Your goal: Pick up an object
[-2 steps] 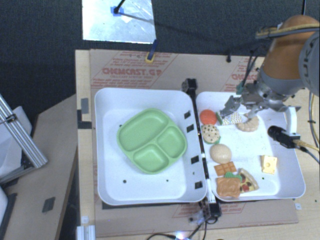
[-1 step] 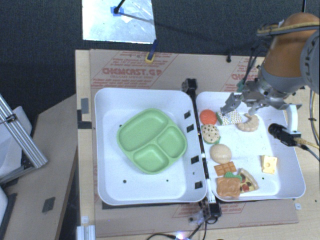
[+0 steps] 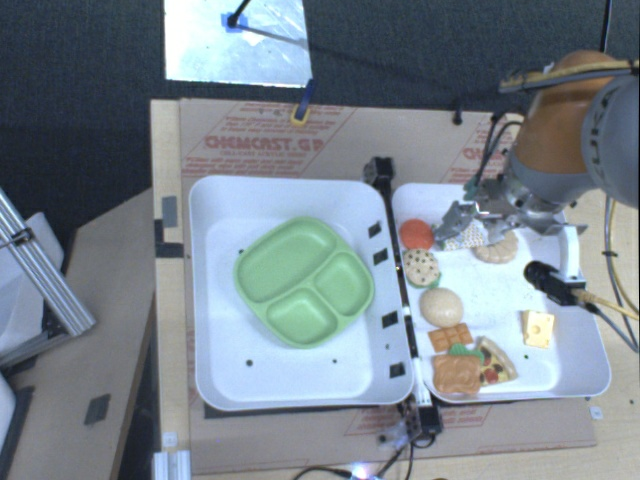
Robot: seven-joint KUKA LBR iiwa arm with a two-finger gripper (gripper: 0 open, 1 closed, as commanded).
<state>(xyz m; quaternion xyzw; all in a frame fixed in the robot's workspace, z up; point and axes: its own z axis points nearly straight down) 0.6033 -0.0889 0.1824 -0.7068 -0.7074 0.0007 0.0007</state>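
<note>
A dark carpeted floor [image 3: 80, 88] surrounds a light wooden bench [image 3: 110, 298], on which a brown cardboard sheet [image 3: 260, 138] printed in red lies under two shallow white bins. A shiny foil-like square [image 3: 238, 28] lies on the floor beyond the bench's far edge.

The left bin [image 3: 215, 368] holds a green divided plate [image 3: 303, 282], set near its middle and turned at an angle. The right bin [image 3: 590, 368] carries the small toy foods: along its left wall a red tomato [image 3: 417, 234], a chocolate-chip cookie [image 3: 421, 267], a pale egg [image 3: 441, 306], a waffle piece [image 3: 451, 337] and toast [image 3: 457, 374] touching a pizza slice [image 3: 493, 362]; a cheese cube [image 3: 539, 329] sits near the right wall, and a tan biscuit [image 3: 497, 250] near the far edge.

The grey arm [image 3: 570, 128] reaches over the right bin's far edge. Its gripper [image 3: 466, 224] hangs low between tomato and biscuit; whether it is wide or narrow cannot be told.
</note>
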